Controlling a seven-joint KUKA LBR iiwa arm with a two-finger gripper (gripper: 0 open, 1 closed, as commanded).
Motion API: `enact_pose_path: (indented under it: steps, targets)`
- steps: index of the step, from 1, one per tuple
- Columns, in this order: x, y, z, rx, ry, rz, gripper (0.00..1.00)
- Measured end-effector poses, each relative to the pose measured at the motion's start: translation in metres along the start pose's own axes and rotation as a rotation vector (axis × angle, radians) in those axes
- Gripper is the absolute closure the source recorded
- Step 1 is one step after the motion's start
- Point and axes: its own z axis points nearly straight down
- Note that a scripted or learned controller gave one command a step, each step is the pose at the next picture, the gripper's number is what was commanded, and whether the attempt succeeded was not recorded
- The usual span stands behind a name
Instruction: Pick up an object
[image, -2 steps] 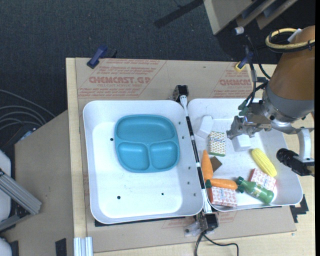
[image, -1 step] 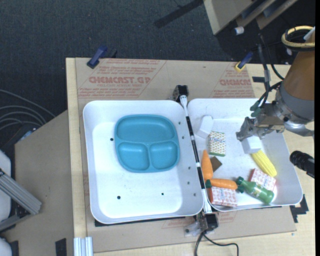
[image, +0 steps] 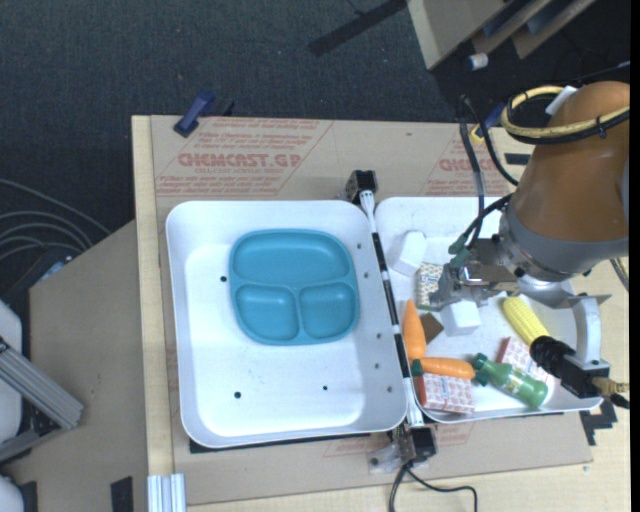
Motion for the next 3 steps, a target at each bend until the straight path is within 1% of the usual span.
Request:
enact_pose_path:
  steps: [1, 2, 3]
  targets:
    - [-0.032, 0.033, -0.002, -0.005, -0.002, 0.001, 1.00]
    - [-0.085, 0.066, 0.029, -0.005, -0.003, 0.001, 1.00]
    - [-0.085, 0.066, 0.019, -0.007, -0.004, 0.000, 1.00]
